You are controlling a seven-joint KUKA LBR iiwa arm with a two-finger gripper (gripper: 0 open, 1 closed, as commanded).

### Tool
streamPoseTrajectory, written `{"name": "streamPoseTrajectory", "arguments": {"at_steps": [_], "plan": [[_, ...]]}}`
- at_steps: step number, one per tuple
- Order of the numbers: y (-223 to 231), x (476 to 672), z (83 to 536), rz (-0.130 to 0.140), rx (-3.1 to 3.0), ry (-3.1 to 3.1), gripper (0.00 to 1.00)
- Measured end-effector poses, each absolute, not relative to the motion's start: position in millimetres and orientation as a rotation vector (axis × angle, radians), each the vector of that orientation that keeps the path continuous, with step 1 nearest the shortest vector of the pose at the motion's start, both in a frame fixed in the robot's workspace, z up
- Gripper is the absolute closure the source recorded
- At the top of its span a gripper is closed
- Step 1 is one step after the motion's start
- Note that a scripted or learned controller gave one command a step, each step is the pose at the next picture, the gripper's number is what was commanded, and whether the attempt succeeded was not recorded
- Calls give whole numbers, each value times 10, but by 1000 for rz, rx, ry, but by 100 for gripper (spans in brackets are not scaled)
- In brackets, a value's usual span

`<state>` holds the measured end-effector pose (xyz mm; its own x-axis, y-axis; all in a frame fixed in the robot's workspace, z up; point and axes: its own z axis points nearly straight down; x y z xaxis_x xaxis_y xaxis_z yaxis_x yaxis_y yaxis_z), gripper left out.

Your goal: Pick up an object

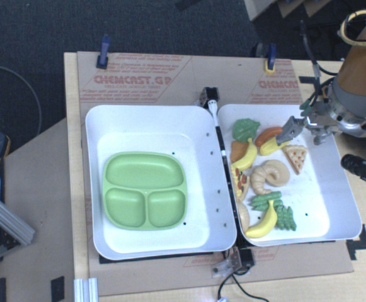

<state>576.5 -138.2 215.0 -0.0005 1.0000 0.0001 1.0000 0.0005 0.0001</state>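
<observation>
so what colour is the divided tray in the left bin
Light green, seen in the camera view.

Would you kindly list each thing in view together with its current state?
Gripper: low over the right bin's far end, beside the toy food.
Green tray: flat in the left bin, three compartments bare.
Croissant: lying mid-pile in the right bin.
Banana: lying at the pile's near end.
Pizza slice: flat, just beyond the croissant.
</observation>
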Motion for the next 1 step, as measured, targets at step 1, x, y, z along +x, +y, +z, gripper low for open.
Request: {"name": "streamPoseTrajectory", "arguments": {"at_steps": [1], "plan": [[-672, 5158, 2629, -4, -2211, -2227, 0]]}}
